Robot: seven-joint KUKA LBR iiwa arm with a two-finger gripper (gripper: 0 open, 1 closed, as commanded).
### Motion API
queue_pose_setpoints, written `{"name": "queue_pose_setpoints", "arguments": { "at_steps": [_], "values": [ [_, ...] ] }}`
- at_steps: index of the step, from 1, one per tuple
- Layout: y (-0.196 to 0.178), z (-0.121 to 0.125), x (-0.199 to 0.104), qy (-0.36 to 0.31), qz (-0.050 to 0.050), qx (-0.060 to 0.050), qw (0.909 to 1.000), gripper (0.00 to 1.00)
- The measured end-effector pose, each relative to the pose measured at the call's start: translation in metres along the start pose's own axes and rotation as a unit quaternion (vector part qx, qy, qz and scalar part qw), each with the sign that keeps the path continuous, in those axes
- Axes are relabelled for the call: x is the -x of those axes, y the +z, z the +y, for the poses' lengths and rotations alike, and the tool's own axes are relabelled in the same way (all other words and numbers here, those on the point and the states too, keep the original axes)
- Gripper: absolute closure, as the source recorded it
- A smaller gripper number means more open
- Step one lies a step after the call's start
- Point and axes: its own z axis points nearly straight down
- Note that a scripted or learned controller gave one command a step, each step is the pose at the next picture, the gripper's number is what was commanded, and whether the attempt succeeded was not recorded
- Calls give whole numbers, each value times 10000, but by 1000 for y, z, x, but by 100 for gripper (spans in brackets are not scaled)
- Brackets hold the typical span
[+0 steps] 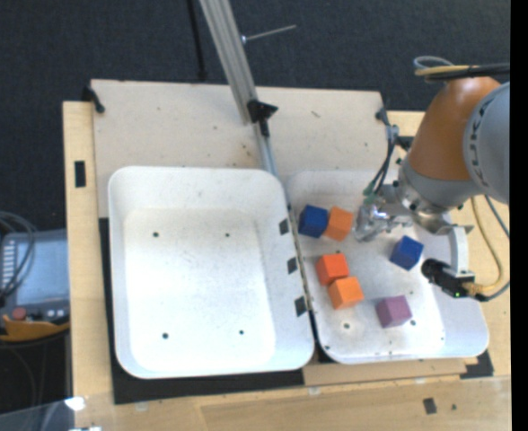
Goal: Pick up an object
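Just left of the gripper (373,223), inside the right-hand bin (457,339), sits an orange cube (340,224), its near face almost touching the metal tip; whether the jaws are open or closed cannot be told, since the wrist and its orange band hide them from above. That cube looks like matte foam or painted wood, square-edged, with a blue cube (312,221) pressed against its far side. Below and left of the jaws lie two more orange cubes (333,266) (345,291), touching one another corner to edge. To the right of the jaws and slightly below rests a second blue cube (407,252), turned at an angle. A purple cube (392,311) stands farther below, apart from the others. Both bins are shallow white plastic with rounded corners and a speckled floor; the left bin (120,241) lies well beyond the jaws' left side. A ribbed aluminium bar (230,43) slants overhead.
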Motion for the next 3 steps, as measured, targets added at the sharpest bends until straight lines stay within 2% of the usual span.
{"name": "queue_pose_setpoints", "arguments": {
  "at_steps": [1,2,3],
  "values": [
    [-56,5,11,-6,-6,7,10000,100],
    [-86,6,12,-32,0,-3,10000,100],
    [-90,-14,-38,-48,8,-25,10000,100]
  ]
}}
